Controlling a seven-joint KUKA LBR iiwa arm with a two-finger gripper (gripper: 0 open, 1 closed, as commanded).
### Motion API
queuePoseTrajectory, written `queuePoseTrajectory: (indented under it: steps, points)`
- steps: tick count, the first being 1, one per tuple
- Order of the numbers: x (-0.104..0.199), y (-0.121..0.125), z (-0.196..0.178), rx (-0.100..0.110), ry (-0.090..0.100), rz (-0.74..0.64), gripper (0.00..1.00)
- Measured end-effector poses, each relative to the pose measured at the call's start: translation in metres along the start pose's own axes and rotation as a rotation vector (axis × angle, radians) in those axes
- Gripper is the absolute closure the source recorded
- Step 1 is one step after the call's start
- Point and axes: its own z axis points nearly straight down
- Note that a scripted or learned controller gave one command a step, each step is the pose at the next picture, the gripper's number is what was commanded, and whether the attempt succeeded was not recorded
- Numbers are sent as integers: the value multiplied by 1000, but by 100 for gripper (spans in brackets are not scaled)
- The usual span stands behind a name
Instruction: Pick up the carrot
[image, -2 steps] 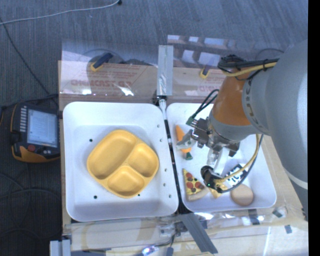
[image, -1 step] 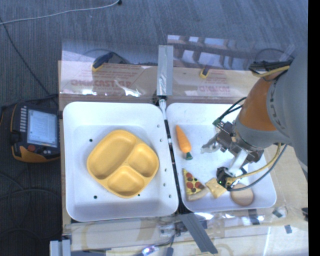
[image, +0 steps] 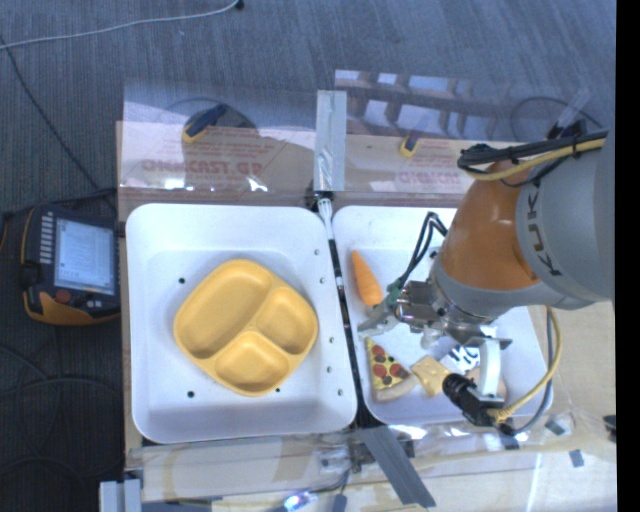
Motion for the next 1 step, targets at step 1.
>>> queuePoseTrajectory:
  steps: [1]
  points:
    - [-26,92,-1,-2,-2,-4,0]
